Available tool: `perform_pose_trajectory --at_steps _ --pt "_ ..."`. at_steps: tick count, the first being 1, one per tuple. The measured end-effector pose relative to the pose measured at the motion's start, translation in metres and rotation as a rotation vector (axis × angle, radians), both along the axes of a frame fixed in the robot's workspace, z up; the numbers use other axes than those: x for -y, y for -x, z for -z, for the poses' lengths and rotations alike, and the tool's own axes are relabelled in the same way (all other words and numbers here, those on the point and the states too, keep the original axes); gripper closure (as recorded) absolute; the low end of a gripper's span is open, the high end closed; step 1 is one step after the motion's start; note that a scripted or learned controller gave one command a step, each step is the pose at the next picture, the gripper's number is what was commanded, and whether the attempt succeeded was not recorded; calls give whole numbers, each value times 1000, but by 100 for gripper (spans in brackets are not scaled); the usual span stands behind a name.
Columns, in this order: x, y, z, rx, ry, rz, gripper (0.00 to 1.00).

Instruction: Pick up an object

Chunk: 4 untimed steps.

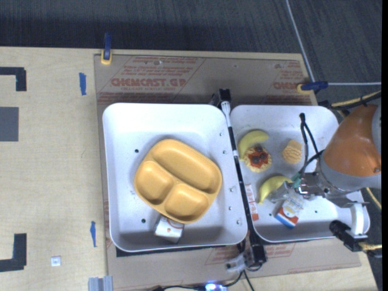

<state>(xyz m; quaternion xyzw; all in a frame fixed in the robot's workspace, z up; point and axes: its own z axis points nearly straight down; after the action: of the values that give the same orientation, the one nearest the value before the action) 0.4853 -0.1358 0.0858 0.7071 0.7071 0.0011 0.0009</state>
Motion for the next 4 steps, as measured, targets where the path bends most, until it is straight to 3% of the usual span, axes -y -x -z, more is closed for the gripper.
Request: perform_pose_trajectory --at_steps 1,2,3,4 --pt "-41 4 -1 4 4 1 0" --pt "-41 2 -11 9 5 1 100" --pt "-41 2 -11 9 4 2 0" --pt "-43 5 0 0 1 1 0"
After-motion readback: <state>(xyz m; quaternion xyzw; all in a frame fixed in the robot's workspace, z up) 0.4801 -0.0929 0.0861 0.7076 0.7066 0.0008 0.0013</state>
